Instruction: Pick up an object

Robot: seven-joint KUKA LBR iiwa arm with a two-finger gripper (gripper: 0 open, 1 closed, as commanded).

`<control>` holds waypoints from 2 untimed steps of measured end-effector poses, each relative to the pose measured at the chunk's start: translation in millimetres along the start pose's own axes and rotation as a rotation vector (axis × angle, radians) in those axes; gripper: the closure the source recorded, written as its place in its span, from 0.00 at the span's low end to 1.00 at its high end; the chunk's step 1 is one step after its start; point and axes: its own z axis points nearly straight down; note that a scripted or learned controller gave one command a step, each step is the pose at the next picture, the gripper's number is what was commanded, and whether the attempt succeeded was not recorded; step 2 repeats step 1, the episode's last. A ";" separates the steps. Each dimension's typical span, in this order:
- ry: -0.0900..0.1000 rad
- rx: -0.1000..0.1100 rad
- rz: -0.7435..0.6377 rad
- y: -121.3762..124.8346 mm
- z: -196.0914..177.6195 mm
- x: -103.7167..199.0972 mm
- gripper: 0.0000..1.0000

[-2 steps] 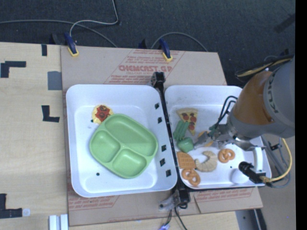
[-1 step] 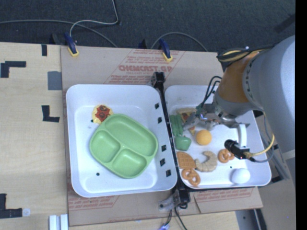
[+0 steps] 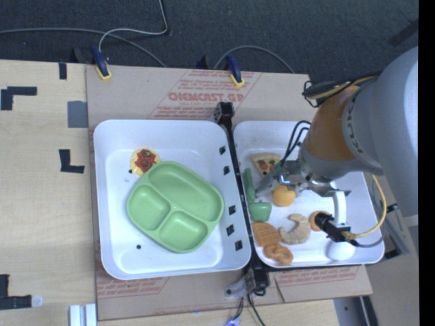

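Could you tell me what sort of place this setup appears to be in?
Probably a robotics lab bench for grasping trials: two white bins on clamped cardboard, toy food and a green divided plate, with the arm's gripper reaching in.

Bench and floor as I see them from above.
I see a dark grey carpeted floor (image 3: 204, 12) along the top, a thin cable (image 3: 146, 31) trailing over it; below lies a light wooden bench (image 3: 41, 202) marked with black tape; a cardboard sheet (image 3: 204, 94) is held by two blue-and-yellow clamps (image 3: 102, 65).
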 end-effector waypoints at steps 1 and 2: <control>0.004 0.000 -0.002 0.9 -9.8 2.2 1.00; 0.004 0.000 -0.002 0.9 -9.8 2.2 1.00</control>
